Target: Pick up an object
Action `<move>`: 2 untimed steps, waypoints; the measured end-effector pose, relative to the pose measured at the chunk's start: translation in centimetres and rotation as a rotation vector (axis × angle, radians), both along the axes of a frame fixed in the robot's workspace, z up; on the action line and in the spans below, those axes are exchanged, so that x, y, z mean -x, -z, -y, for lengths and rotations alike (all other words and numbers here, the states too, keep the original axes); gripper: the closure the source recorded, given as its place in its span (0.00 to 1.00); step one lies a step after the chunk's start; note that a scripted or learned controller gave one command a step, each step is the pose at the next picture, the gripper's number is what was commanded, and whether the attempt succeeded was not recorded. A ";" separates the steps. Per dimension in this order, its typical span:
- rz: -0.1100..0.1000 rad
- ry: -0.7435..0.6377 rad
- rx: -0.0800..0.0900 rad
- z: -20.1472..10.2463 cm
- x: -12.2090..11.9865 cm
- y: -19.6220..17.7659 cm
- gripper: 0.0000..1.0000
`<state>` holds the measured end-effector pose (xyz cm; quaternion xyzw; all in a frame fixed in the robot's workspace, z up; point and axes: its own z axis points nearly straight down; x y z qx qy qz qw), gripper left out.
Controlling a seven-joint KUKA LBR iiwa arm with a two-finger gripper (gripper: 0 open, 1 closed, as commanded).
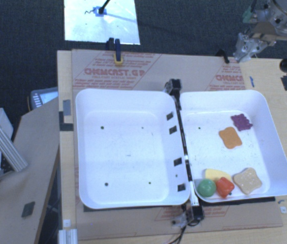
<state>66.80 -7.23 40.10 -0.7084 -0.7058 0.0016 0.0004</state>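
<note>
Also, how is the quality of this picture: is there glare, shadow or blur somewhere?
Camera view: lighting is even and soft; the two white bins are bright but the small toys, such as the orange piece, stay distinct. The shiny sheet at the top shows pale glare. The tool at the upper right looks slightly blurred. Shadows are faint.

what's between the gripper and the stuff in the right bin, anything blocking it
Nothing visible. The gripper hangs above the bench beyond the right bin's far rim. The purple piece and orange piece lie open and apart, with bare bin floor around them and nothing over them.
</note>
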 end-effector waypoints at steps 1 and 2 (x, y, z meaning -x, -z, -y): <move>0.022 -0.010 0.000 -2.6 0.0 -14.4 1.00; -0.005 -0.001 -0.001 1.7 0.0 -3.4 1.00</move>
